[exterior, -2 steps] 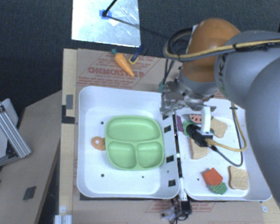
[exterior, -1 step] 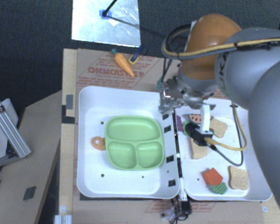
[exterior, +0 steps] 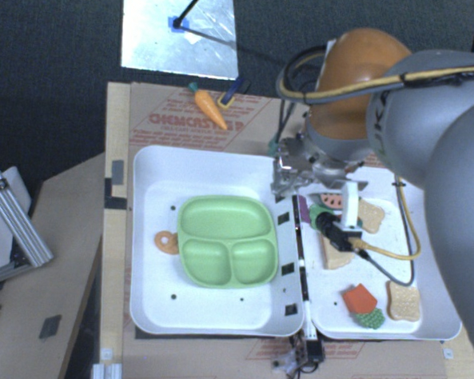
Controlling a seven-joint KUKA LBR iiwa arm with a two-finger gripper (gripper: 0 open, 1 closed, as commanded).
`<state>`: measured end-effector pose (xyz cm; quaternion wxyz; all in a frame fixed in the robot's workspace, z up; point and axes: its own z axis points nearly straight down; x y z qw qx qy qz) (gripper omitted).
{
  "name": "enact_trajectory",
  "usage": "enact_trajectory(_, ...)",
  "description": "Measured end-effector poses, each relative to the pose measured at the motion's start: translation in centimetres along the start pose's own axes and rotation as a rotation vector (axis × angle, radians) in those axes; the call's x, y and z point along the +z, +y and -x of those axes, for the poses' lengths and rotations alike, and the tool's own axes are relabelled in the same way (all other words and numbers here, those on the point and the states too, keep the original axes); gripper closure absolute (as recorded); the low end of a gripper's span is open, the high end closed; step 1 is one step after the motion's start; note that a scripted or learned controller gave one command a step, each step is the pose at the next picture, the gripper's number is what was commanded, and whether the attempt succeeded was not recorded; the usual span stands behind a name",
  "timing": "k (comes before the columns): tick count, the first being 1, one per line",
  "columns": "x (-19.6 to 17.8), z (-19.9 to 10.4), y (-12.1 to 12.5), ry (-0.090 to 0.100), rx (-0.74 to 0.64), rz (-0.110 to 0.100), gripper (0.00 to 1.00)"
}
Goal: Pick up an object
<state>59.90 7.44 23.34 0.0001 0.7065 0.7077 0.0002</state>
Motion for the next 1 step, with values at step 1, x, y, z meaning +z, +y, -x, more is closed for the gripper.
enact_trajectory(1, 1.90, -0.68, 0.31, 0.000, -0.003, -0.001, 1.00)
